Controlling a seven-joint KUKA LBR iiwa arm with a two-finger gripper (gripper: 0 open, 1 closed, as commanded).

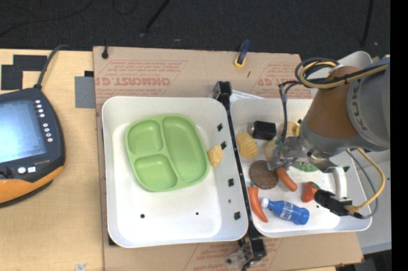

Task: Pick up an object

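From my console I see two white bins side by side on the bench. The left bin (121, 212) holds a green divided tray (167, 152) lying flat near its upper half, and a small yellow piece (215, 155) sits just beside the tray's right edge, close to the wall between the bins. The right bin (299, 230) is crowded: a yellow corn-like piece (247, 146) at the upper left, a black block (262, 130) just above and right of it, a brown round disc (262, 174) near the middle, an orange carrot (254, 201) along the left wall, a blue bottle with a white cap (288, 212) near the bottom edge, a red sausage-shaped piece (287, 179) touching the disc's right side, and a small red piece (310, 191) further right, with something green partly hidden under the arm. The gripper (284, 160) hangs low over the right bin's centre, just above the disc and the sausage piece. The wrist hides its tips, so I cannot tell how they are set, and I see nothing held between them.
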